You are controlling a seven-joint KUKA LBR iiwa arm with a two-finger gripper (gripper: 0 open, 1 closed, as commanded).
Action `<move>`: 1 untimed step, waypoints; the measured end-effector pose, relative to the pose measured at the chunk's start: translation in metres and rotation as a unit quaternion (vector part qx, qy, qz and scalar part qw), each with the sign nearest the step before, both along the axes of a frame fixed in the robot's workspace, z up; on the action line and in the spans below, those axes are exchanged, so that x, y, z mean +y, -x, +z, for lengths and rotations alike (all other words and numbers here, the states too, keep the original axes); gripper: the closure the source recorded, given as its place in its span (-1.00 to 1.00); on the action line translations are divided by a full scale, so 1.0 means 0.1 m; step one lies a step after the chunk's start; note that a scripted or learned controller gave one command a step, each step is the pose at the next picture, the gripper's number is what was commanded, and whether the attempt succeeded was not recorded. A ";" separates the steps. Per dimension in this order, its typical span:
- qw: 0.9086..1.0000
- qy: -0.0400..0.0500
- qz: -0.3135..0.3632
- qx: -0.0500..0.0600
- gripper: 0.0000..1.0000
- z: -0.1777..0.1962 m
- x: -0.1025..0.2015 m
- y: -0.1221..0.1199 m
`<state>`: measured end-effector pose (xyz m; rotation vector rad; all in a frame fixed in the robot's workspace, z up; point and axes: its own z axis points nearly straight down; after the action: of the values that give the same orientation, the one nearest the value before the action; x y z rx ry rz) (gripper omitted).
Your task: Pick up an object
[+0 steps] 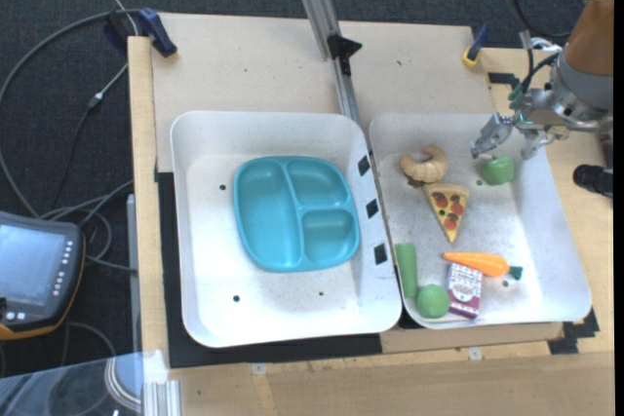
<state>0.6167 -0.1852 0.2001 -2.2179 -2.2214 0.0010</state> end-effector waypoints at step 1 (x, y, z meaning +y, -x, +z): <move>1.000 0.000 0.000 0.000 -1.00 0.00 0.00 0.00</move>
<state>0.6168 -0.1852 0.2001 -2.2173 -2.2221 0.0015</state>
